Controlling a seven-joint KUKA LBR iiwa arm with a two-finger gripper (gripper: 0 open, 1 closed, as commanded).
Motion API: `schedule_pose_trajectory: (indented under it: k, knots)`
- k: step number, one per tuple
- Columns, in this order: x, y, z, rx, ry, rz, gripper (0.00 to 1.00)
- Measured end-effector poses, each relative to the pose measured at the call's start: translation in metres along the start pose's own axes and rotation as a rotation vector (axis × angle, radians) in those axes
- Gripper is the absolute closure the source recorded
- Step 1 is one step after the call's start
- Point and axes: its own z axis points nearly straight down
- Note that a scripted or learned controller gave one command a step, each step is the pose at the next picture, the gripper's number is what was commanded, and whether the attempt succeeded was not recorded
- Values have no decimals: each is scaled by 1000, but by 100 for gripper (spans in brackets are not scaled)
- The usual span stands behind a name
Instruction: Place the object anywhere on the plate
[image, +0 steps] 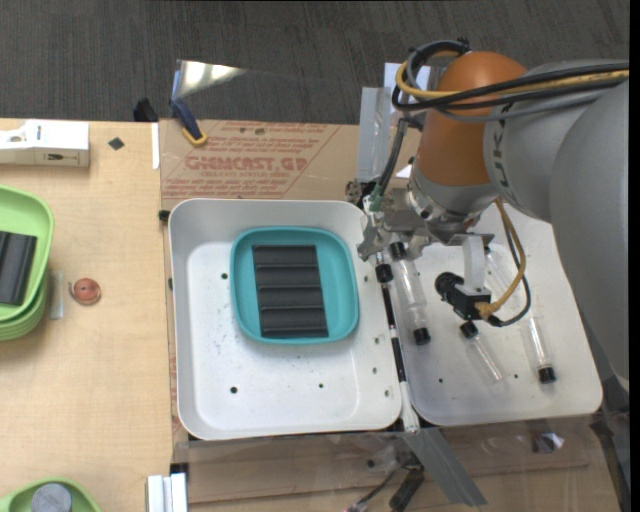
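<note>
We've got the gripper (400, 250) low over the right bin (520, 395); can't tell how it's set; clear tubes with black caps (412, 308) lie just below it; the teal plate (295, 285) sits off to its left.

You get bright, even light from overhead. The white bins (200, 330) read cleanly without blowing out, and the shadows under the arm (560, 150) are soft and short. A strip of foil (205, 75) at the top flares with hard glare. The arm's grey shell blurs slightly where it nears the lens on your right. The dark floor (250, 30) at the top stays dim and grainy.
</note>
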Motion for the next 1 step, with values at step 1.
schedule_pose_trajectory:
  k: [1]
  knots:
    - [0,0,0,0,0,0,0]
